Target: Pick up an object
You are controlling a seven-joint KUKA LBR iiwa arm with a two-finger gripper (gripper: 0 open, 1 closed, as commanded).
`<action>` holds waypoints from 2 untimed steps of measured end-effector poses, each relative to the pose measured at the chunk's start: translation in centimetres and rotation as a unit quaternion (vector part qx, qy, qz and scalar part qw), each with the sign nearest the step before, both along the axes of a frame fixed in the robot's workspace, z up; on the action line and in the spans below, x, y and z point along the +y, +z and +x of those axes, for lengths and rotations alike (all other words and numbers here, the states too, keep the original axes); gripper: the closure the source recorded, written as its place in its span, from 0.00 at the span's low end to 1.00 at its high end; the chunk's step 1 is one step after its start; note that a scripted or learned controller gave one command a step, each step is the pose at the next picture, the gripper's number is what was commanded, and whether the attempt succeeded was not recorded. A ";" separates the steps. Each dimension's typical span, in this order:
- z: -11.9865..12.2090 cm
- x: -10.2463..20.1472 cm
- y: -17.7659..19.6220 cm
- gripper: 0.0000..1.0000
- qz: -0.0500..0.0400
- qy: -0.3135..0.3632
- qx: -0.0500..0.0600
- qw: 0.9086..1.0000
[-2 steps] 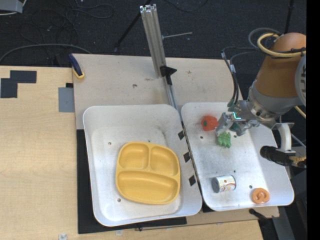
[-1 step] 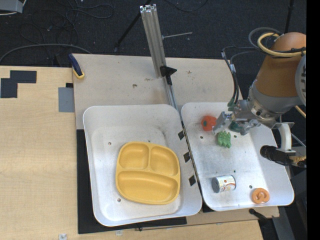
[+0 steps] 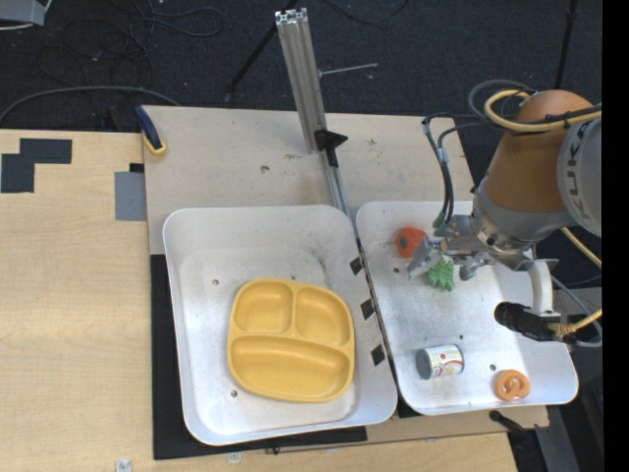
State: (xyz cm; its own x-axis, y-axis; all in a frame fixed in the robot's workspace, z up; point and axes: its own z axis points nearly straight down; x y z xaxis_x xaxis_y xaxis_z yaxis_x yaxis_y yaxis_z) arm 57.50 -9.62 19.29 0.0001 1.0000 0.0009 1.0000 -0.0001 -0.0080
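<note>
The arm [image 3: 536, 180] reaches in from the right, wrist bent down over the right bin [image 3: 393, 362]. Its jaws [image 3: 444, 264] are low, spread around a green object [image 3: 440, 275] on the bin floor, just beside a red object [image 3: 409, 240].

Tan bench [image 3: 69, 293], dark floor [image 3: 147, 37] w/ cables.

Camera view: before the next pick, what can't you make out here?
- Hand: the wrist covers it; open or shut unclear.
- Green toy: partly under the hand; held or just lying, can't tell.
- Red toy: too small to identify.
- Can: label too small to read.
</note>
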 end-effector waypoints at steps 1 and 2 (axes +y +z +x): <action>-0.1 1.0 -5.7 0.00 0.000 -0.001 0.001 1.000; 0.0 0.9 -9.3 0.00 -0.001 -0.001 -0.005 1.000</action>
State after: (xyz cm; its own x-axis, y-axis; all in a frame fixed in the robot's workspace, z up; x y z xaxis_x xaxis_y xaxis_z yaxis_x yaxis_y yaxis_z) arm 57.52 -8.72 10.02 0.0013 1.0000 -0.0001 1.0000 -0.0013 0.0012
